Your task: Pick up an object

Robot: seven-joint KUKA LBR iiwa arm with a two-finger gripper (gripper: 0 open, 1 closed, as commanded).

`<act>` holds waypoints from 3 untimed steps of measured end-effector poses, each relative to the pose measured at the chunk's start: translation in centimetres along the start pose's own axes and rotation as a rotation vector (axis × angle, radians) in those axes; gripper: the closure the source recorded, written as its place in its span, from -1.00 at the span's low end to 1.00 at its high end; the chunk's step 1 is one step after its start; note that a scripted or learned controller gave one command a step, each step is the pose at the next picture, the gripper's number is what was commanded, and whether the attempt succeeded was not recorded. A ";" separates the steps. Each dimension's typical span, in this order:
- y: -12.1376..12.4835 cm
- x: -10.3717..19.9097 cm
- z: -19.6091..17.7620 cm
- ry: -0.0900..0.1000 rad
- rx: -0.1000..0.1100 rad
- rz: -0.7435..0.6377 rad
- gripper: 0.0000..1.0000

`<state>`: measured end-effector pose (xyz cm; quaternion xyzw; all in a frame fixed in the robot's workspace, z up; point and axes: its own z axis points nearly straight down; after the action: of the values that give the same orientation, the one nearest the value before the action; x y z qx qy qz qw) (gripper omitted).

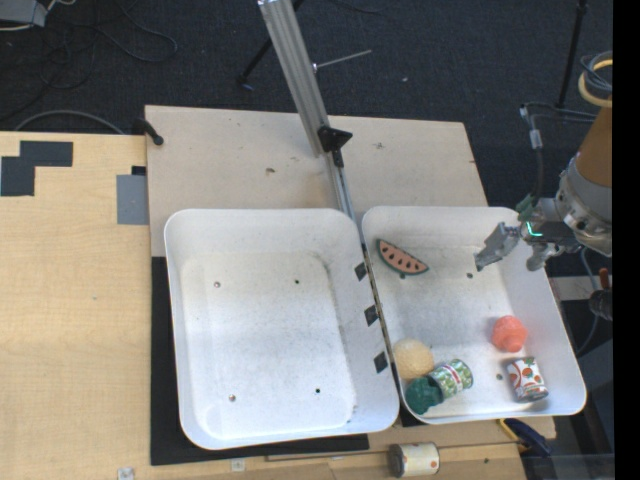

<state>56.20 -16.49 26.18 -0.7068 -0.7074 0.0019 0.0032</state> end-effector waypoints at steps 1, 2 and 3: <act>0.1 0.0 -0.2 -0.001 -0.005 0.001 -1.00; -0.8 -0.4 5.5 0.000 0.001 0.002 -1.00; -1.6 0.1 10.3 0.001 0.001 0.002 -1.00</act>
<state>54.51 -16.33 15.89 -0.7073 -0.7069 0.0019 0.0039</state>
